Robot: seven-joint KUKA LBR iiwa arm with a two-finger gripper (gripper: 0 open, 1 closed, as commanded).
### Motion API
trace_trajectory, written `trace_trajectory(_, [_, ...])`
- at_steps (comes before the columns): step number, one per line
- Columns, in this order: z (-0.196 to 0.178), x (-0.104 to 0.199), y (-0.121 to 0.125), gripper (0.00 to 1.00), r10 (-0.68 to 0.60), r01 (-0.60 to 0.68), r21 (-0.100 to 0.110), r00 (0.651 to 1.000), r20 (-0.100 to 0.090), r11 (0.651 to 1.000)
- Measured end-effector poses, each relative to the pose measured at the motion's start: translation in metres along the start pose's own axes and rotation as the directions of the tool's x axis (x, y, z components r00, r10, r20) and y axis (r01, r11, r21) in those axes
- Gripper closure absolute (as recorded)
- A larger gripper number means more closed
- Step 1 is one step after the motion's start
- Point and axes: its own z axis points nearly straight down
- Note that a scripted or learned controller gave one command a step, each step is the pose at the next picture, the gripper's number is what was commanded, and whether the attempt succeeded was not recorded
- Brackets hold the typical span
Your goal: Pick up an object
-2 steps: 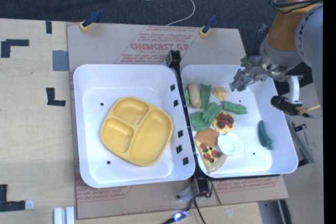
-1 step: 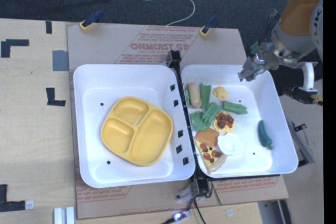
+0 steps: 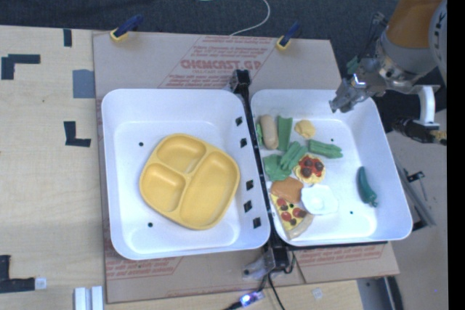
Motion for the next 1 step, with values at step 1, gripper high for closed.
trace_trajectory(1, [0.0079,0.0498,-0.0079,1.00,-0.004,0.004,0.002,1.000,-0.001,1.000])
